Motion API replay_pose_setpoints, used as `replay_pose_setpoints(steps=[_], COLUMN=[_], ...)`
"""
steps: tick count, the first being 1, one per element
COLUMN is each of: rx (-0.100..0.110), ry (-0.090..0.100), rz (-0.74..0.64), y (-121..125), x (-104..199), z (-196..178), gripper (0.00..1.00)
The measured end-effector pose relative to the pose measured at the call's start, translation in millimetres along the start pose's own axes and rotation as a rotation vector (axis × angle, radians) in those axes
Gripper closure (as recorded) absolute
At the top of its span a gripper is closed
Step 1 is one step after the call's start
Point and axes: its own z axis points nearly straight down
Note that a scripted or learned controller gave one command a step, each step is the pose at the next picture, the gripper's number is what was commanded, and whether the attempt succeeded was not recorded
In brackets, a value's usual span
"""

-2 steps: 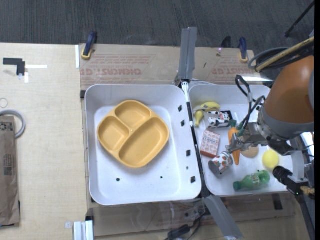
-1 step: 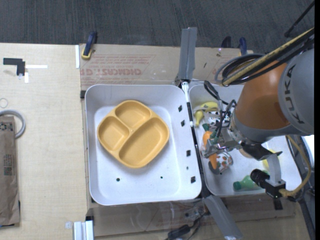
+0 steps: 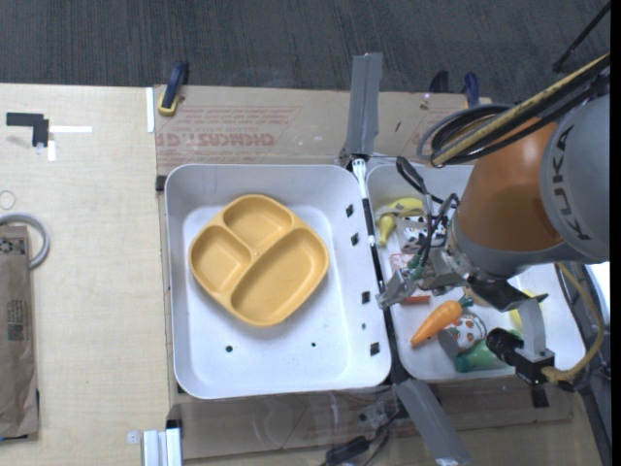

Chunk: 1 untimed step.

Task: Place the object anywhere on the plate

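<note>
I cannot tell how the gripper (image 3: 400, 287) fingers stand above the right bin (image 3: 417, 362), where a toy carrot (image 3: 436, 322) lies at lower right, so it should pinch 1 object firmly before crossing to the yellow plate (image 3: 258, 258).

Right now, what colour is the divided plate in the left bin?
Yellow-orange, plain, no pattern; the plate shows clearly in the camera view.
</note>
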Motion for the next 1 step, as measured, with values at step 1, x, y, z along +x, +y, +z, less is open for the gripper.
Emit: replay_pose_setpoints(steps=[1], rx=[0.003], ry=[-0.001], rz=[0.002], y=[-0.1], x=[-1.2], z=[-7.9], gripper=[1.0])
